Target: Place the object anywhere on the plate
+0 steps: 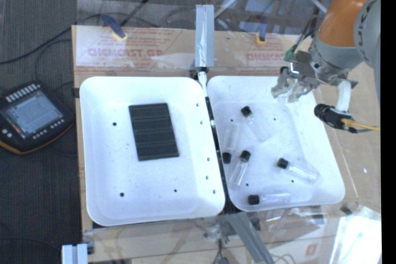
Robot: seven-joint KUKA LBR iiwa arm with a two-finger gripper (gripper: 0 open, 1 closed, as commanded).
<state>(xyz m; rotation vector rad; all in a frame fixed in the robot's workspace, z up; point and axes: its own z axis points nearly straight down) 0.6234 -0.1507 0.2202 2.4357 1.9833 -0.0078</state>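
Jaws (291,88) blurred — hovering above clear vials (255,122), right bin (328,185).

Bright even light; white bins (93,133) glare; slight softness throughout.

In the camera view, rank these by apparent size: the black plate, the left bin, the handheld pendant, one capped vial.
Largest to smallest:
1. left bin
2. black plate
3. handheld pendant, looks close to the plate, slightly smaller; partly cut off at the edge
4. capped vial
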